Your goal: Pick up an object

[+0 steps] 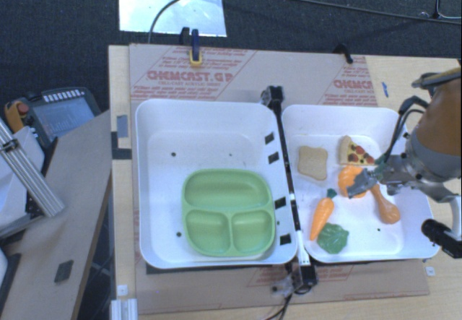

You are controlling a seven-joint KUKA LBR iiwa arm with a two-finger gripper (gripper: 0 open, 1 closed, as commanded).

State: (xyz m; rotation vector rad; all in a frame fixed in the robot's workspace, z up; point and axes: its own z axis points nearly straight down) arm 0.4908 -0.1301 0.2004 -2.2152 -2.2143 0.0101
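Pincer [363, 183] is low in the right white bin [361, 243], over a rounded orange toy piece [349, 180] beside the pizza slice [354, 151]; can't tell its state. Toy looks light, hard, slick plastic: best gripped across its widest middle.

Both white bins [209, 123] were seen to be smooth, faintly glossy plastic, as was the green divided plate [229, 212]. The bench [123, 203] looked like pale matt wood, covered under the bins by printed brown cardboard [253, 73].
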